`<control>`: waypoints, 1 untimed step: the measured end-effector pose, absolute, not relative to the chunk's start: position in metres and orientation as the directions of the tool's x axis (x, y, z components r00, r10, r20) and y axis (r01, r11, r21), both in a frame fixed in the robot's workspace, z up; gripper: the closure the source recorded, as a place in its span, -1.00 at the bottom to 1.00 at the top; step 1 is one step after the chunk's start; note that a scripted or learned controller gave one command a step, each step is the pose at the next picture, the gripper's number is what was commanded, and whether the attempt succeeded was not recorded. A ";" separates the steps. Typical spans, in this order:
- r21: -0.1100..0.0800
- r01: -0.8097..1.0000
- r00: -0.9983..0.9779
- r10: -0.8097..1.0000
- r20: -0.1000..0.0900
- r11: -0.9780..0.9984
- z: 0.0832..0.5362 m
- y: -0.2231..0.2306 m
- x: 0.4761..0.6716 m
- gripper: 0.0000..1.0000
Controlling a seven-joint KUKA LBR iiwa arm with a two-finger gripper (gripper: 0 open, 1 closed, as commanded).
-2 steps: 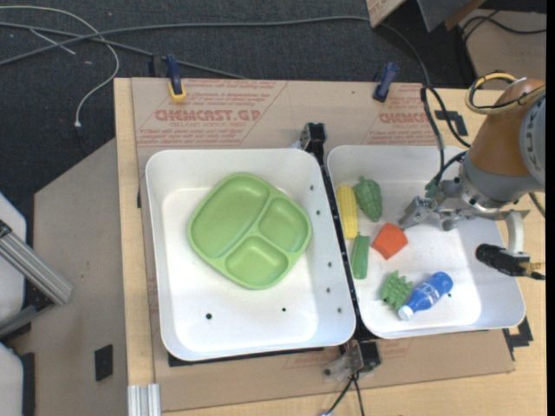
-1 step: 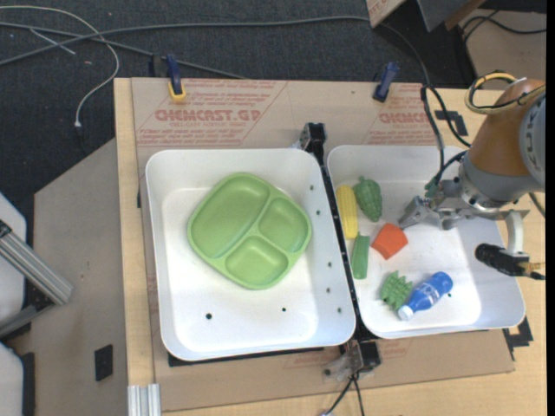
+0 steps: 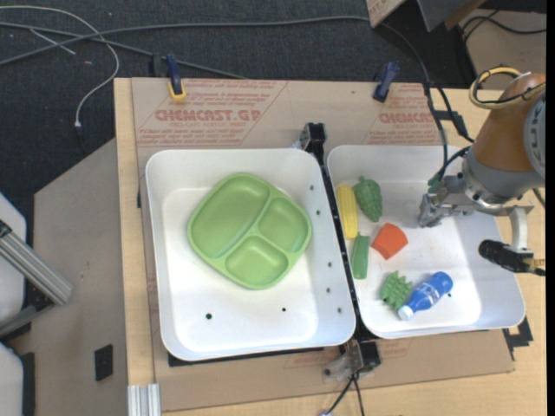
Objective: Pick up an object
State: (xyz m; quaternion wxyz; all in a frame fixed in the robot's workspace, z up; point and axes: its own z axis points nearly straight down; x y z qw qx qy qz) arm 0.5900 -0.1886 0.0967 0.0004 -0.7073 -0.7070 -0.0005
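The right bin (image 3: 464, 254) holds several small items. A yellow corn cob (image 3: 347, 211) lies along its left wall, with a dark green bumpy vegetable (image 3: 369, 198) beside it. Below the corn cob lies a slim green piece (image 3: 360, 256). An orange block (image 3: 389, 241) sits near the middle. A green spiky toy (image 3: 395, 289) and a blue bottle (image 3: 427, 294) lie together at the front. My gripper (image 3: 431, 213) hangs low over the bin's back right part, right of the orange block and apart from it. Nothing is seen in its grasp.
The left bin (image 3: 173, 276) carries a light green divided plate (image 3: 250, 230). The arm's grey wrist and orange band (image 3: 503, 150) lean in over the right bin's right edge. A black part (image 3: 503, 254) sticks out below the wrist. Clamps and cables lie behind the bins.
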 end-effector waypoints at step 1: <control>0.005 1.000 -0.002 1.000 -0.001 0.002 0.154 -0.179 0.593 1.00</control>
